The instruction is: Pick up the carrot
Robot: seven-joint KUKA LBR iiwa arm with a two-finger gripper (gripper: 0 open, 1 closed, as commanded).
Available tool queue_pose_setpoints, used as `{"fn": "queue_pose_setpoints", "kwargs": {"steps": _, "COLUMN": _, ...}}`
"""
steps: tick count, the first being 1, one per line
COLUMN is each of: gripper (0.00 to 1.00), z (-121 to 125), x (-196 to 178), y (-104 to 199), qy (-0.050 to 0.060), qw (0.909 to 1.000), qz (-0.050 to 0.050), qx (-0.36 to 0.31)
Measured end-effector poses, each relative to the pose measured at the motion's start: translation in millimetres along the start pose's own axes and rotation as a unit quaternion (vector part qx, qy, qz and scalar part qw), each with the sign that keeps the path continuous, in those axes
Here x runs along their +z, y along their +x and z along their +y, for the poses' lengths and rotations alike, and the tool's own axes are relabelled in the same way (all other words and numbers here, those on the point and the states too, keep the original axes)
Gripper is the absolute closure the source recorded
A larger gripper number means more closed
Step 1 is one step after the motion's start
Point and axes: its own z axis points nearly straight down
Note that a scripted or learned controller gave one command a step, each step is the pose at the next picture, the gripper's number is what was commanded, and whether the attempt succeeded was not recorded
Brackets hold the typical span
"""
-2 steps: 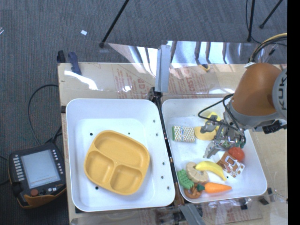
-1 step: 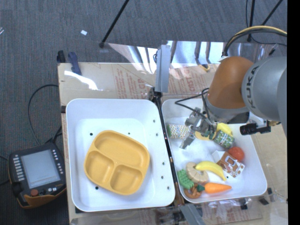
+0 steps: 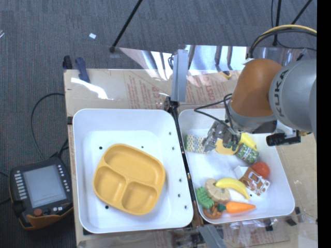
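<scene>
The carrot is orange with a dark green top. It lies flat along the front wall of the right bin, tip pointing right. My gripper hangs low over the back of that bin, well behind the carrot and slightly to its left. It sits between a green patterned packet and a flat yellow piece. Nothing of the carrot is near it.
A banana, a tan round toy and a green leafy toy crowd just behind the carrot. A red ball, a small box and a green can lie to the right. The left bin holds a yellow divided plate.
</scene>
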Motion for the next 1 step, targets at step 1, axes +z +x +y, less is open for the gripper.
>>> {"fn": "queue_pose_setpoints", "kwargs": {"steps": 1, "gripper": 1.00, "z": -18.4, "x": 18.9, "y": 19.1, "qy": 0.003, "qw": 0.9986, "qz": 0.009, "qx": -0.051}}
